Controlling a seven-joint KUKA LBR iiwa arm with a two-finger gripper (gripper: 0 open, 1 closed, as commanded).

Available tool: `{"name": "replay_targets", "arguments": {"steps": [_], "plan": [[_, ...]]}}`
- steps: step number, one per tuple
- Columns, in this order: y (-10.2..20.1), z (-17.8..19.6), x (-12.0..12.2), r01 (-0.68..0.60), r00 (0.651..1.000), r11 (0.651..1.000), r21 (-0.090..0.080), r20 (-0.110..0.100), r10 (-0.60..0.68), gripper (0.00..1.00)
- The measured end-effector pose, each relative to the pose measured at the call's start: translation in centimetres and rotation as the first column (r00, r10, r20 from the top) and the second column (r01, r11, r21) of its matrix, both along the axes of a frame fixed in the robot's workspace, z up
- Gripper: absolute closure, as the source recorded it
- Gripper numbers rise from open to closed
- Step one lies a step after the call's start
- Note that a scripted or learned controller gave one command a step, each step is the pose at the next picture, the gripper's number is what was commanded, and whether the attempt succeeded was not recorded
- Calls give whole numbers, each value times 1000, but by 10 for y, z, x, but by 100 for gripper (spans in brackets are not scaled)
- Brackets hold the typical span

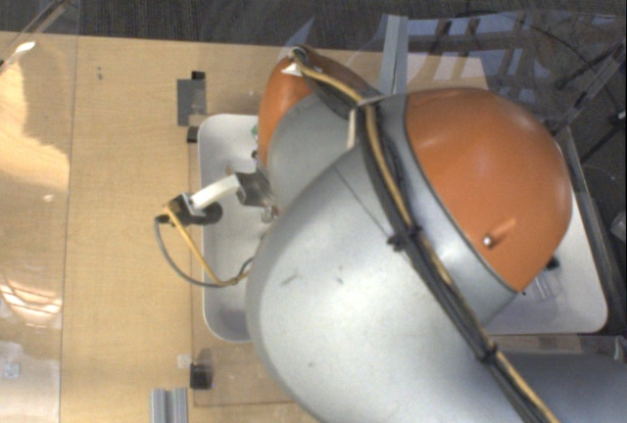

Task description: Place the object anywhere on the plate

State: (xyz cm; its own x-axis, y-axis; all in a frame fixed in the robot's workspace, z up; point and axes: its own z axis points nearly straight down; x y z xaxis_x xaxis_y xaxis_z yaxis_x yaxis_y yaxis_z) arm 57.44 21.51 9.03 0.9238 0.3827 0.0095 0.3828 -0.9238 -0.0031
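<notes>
The arm [392, 284] dominates the view: its grey body, with a broad orange cap at the upper right and a second orange band further up and to the left, reaches in from the right and covers most of both bins. A black-and-tan cable bundle [392, 206] runs diagonally along its casing. Beneath it lies the wooden bench [108, 215]; of the left white bin [220, 313] there shows a rounded strip of wall and floor at the arm's left margin, and a corner of the right white bin [578, 308] appears at the far right. Small black brackets sit on the bench just above and below the left bin.

At the wrist a white fitting with a dark tip [201, 201] projects leftward over the left bin's edge, and a thin looped cable [191, 259] hangs from it. This appears to be part of the wrist assembly — the gripper itself is hidden under the arm, so whether it is wide, narrow or holding anything cannot be told.

Task progress cannot be judged: neither the plate nor the object can be made out, both presumably lying beneath the arm. The pose — wrist low over the left bin — suggests work inside that bin, pick or placement undetermined.
</notes>
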Motion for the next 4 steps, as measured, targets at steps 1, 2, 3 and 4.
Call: {"name": "replay_targets", "arguments": {"steps": [1, 2, 3, 4], "plan": [[21, 68, 25, -387, 922, 922, -6, -6, 387, 100], [21, 119, 79, -465, 885, 885, -7, -6, 465, 100], [23, 129, 79, -472, 882, 881, -6, -5, 472, 100], [12, 22, 3, -527, 850, 850, -5, -9, 527, 100]]}}
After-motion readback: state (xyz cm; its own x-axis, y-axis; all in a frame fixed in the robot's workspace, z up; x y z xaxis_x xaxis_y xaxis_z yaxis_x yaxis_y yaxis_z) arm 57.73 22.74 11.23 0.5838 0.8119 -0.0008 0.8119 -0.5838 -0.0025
